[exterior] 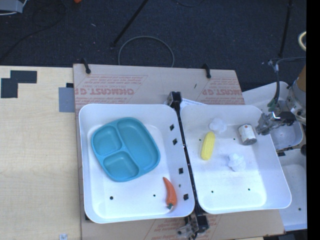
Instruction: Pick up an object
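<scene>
The gripper [267,122] hangs at the right bin's [250,196] far right rim, just beside a small grey cylinder [246,134]; whether it is open or closed cannot be told. That bin also holds a yellow corn cob [208,145] and two white crumpled pieces [235,161]. The left bin [125,206] holds a blue divided plate [124,148] and an orange carrot [170,192].

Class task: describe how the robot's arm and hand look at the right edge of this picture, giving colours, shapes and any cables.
The hand is a small metallic grey and black mechanism, too small and blurred to make out its fingers. Behind it sits a rounded pale grey wrist housing, with a sliver of orange above it at the picture's edge. A thin dark cable runs down towards the hand.
</scene>
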Controlling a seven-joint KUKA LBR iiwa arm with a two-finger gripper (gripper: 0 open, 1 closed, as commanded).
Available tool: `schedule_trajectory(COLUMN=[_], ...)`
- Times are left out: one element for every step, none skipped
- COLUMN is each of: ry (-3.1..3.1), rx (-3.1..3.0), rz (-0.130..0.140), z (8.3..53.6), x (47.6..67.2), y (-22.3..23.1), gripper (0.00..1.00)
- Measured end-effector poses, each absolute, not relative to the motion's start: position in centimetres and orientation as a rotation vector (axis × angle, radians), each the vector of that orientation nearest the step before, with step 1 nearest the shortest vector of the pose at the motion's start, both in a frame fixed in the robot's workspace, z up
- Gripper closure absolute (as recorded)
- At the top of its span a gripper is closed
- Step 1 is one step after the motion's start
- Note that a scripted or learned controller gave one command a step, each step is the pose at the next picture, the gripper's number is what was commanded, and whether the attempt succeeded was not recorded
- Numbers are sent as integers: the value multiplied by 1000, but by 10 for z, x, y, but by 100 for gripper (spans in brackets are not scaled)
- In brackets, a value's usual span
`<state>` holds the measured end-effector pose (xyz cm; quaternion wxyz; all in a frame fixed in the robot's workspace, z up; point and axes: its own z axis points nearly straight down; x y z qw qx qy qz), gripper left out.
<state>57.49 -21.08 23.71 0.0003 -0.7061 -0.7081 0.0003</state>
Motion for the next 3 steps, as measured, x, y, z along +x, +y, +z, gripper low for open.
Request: schedule_trajectory(ry=[-2224,-2223,-2223], rx=[-2214,-2214,-2212], rz=[-1,1,2], z=[244,251,242], x=[573,563,551], y=[-157,-105,-43], gripper=[100,100,100])
